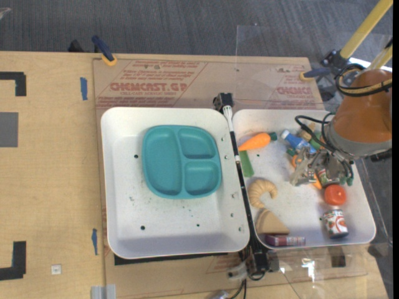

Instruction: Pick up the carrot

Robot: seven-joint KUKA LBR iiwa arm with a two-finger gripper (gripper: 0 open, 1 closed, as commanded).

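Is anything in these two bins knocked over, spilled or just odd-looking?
Nothing looks spilled or broken. The small red-and-white can in the right white bin seems to lie tipped over, and the orange carrot with a green top rests untouched near that bin's far left corner.

Hidden and cut off

The arm (368, 114) runs off the right edge. Its hand (318, 170) is a dark tangle, fingers unreadable, covering an orange thing (319, 180) underneath in the right bin (368, 226).
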